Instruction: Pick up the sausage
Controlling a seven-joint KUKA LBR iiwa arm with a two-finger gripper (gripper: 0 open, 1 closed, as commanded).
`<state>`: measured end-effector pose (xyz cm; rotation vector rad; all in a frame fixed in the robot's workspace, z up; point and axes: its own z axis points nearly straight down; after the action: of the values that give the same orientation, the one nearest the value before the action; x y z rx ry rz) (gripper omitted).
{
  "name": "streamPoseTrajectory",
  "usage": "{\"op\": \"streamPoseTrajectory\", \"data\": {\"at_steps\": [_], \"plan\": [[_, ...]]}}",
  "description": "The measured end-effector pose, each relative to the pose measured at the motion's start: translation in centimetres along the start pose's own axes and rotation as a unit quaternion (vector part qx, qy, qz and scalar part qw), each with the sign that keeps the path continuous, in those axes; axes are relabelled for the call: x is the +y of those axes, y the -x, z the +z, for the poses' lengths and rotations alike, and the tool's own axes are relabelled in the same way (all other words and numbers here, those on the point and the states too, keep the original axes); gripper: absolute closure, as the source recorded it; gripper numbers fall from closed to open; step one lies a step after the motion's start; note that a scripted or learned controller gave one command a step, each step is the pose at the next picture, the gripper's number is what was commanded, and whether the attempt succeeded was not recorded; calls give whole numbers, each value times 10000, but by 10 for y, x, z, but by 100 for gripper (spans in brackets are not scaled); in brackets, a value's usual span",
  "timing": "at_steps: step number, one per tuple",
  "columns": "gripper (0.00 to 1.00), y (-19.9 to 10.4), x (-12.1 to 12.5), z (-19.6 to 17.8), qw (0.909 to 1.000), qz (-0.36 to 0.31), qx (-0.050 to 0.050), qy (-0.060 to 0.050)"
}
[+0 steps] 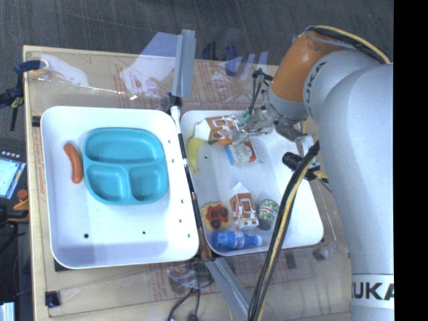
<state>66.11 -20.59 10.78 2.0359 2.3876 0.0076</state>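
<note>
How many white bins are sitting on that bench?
2. The left bin holds a blue tray and a sausage; the right bin holds small food items under the arm.

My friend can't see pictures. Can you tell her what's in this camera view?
A sausage lies in the left white bin, beside a blue divided tray. The grey robot arm reaches into the right bin, its gripper low over small packets near a banana.

Two bins; one sausage; one blue tray; one banana; perhaps six small packages.
</note>
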Motion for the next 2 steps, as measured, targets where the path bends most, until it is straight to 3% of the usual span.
{"op": "streamPoseTrajectory", "data": {"at_steps": [1, 2], "plan": [[0, 0, 0, 1, 10000, -3, 3, -6], [0, -8, -2, -66, 10000, -72, -3, -28]]}}
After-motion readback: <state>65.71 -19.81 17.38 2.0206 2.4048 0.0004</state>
